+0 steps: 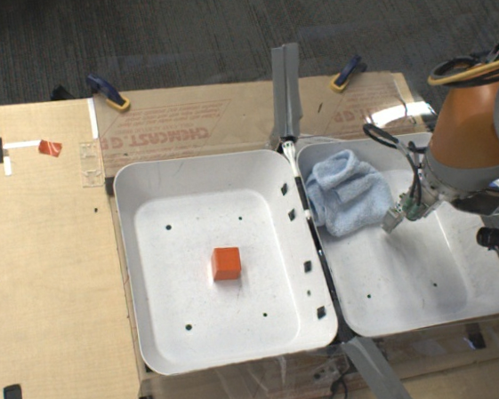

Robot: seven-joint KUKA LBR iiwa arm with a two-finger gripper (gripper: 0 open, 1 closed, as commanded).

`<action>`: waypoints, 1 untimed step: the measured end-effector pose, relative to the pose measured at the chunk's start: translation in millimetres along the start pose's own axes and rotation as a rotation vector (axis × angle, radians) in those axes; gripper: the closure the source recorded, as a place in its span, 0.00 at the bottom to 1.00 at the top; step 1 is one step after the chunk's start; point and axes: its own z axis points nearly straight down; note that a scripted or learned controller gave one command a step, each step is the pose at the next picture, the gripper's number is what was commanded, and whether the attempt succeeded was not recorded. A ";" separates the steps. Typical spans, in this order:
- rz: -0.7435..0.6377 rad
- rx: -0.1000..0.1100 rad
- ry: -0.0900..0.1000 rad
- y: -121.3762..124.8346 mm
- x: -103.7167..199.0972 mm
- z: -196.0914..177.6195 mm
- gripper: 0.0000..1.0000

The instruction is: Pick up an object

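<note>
So the gripper is down inside the right bin, sitting just off the right edge of the light blue cloth, maybe touching it, hard to say. From this angle I honestly can't tell how it's set or whether it's got hold of anything. Nothing is obviously hanging from it.

The cloth itself is a soft, crumpled towel-looking thing, pale blue, bunched into a lump with a fold sticking up at the top. It fills the bin's 10 to 11 o'clock corner, pressed up near the divider between the two bins.

Over in the left bin there's a small orange-red block, cube-ish, sitting flat just below the middle of the bin, around 6 o'clock from center, well apart from the walls.

The arm comes in from 3 o'clock, its orange band showing above the wrist. Two blue-and-yellow clamps hold the cardboard at 12 o'clock behind the bins.
</note>
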 end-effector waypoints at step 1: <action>0.300 0.001 -0.001 22.4 -1.1 -80.7 1.00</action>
